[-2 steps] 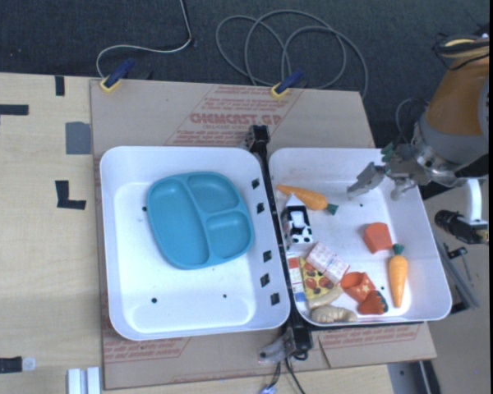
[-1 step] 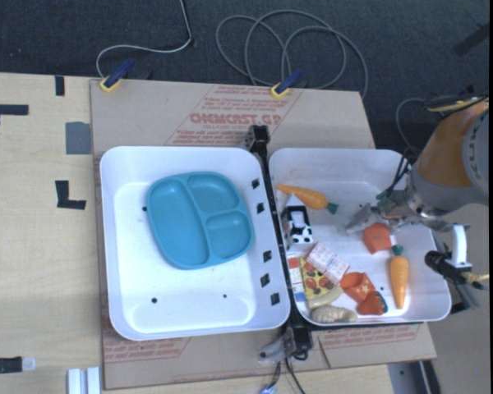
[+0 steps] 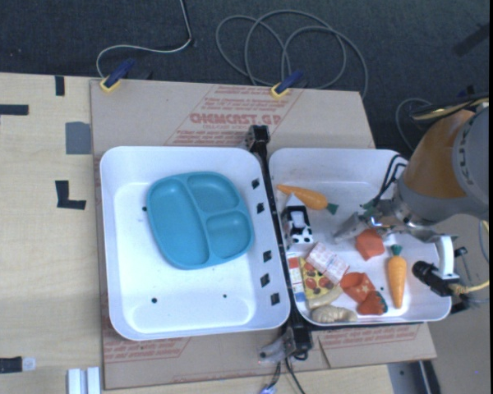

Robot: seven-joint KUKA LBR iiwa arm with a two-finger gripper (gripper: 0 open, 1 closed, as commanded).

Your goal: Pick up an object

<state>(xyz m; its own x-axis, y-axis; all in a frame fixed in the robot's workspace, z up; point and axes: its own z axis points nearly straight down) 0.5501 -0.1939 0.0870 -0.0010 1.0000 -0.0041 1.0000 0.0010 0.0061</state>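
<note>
Hand [image 3: 355, 225] low in right bin [image 3: 345, 161], just beside red block [image 3: 369, 244]; grip state cannot tell. Risk: slipping off block, nudging nearby carrot [image 3: 397, 279] in crowded corner.

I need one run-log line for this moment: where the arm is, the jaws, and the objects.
arm: over right bin | gripper: above red piece, jaw state unclear | nothing seen held | blue plate: left bin | carrots: right bin

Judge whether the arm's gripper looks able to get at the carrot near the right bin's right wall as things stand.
Probably yes. The gripper is low in the right bin, close above the red piece, and the carrot lies just beyond with its top uncovered. The nearby bin wall could crowd the fingers.
</note>
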